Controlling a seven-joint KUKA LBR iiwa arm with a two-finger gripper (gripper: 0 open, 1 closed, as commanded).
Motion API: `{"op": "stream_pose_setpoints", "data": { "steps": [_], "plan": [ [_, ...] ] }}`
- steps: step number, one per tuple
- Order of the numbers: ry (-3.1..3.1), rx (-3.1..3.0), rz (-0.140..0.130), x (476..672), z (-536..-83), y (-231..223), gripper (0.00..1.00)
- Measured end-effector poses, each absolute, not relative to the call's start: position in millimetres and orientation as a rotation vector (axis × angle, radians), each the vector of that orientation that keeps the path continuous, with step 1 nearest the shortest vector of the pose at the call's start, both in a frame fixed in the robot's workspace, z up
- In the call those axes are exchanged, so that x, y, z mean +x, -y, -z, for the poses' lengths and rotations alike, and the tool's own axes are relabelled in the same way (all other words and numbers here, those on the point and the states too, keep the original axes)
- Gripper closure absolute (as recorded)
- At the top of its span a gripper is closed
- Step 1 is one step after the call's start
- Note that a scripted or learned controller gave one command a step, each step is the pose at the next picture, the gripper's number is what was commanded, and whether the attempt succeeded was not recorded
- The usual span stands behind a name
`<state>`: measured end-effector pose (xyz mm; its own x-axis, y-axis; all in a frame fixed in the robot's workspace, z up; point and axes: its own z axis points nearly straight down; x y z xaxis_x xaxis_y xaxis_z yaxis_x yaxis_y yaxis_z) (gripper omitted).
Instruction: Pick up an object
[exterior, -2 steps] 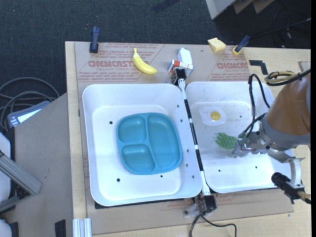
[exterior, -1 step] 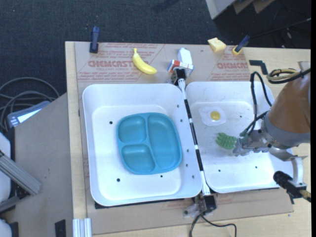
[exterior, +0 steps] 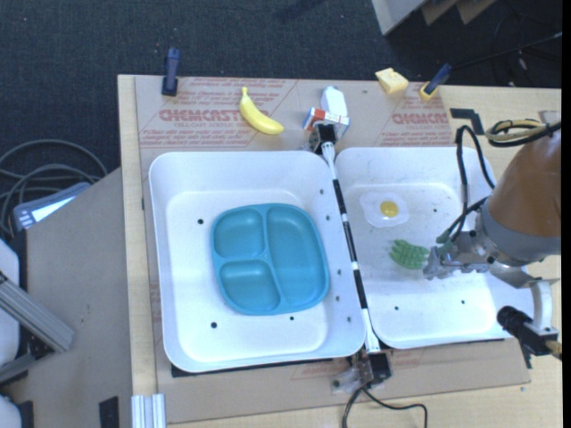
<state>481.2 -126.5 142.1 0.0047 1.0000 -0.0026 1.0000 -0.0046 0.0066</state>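
Metal two-finger gripper (exterior: 434, 264), finger state indiscernible, touching a bumpy green plastic toy (exterior: 408, 254) beside a flat fried-egg toy (exterior: 385, 210) in the right glossy white bin (exterior: 428, 328).

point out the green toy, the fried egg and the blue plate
green toy (exterior: 409, 254), camera view, middle of its leafy body in the right bin
fried egg (exterior: 389, 209), camera view, on the yellow yolk
blue plate (exterior: 268, 258), camera view, on the ridge where its compartments meet

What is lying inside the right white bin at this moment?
In the right bin lie a fried egg toy and a green leafy item. The tool sits just beside the green item. The arm covers the bin's right part, so anything there is hidden.
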Motion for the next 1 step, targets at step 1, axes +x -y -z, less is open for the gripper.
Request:
{"op": "stream_pose_setpoints", "data": {
  "steps": [1],
  "plan": [
    [-2.221, 2.222, 0.000, 485.7, -84.5, 118.4, 1.00]
  ]
}}
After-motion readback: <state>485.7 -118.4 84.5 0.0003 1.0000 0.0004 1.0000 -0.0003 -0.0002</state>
